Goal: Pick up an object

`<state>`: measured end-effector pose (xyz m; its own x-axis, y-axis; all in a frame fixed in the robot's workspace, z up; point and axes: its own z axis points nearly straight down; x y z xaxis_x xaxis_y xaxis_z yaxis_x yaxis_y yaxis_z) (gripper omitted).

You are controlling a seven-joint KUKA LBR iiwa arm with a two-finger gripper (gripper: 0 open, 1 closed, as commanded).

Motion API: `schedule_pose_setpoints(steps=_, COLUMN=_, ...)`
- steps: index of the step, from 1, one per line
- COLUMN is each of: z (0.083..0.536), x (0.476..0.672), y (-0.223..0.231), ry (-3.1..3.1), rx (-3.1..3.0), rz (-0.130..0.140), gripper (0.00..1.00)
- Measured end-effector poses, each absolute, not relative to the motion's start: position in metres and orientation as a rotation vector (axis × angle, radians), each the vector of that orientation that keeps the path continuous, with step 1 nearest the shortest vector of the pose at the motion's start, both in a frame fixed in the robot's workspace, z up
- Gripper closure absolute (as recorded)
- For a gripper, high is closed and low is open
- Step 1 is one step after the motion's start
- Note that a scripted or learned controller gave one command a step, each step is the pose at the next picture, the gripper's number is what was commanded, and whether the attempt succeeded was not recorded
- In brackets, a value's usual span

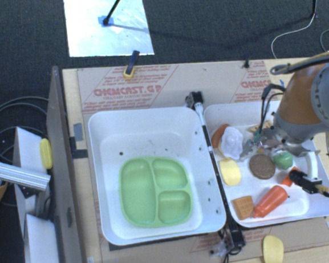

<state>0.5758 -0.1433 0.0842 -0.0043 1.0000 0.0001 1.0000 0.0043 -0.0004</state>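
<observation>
Gripper (256,143) hangs low in the right bin (319,200); finger spread cannot be told. Descend squarely on 1 object, the white lump (232,143) just left, avoiding the brown disc (262,166) below.

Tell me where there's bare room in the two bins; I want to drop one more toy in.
The left bin has bare floor behind the green tray, toward its back wall, and a strip to the tray's left. The right bin is crowded: white wad, yellow piece, brown disc, orange carrot, and the gripper over them.
</observation>
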Motion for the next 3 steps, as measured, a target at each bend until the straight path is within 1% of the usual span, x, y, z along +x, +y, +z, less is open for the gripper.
schedule_pose_setpoints(steps=1, z=0.086, x=0.652, y=-0.161, ry=-2.235, rx=-2.221, rz=-0.007, gripper=0.0)
schedule_pose_setpoints(steps=2, z=0.096, x=0.65, y=-0.161, ry=-2.233, rx=-2.218, rz=-0.005, gripper=1.0)
schedule_pose_setpoints(steps=3, z=0.216, x=0.641, y=-0.075, ry=-2.236, rx=-2.213, rz=-0.01, gripper=1.0)
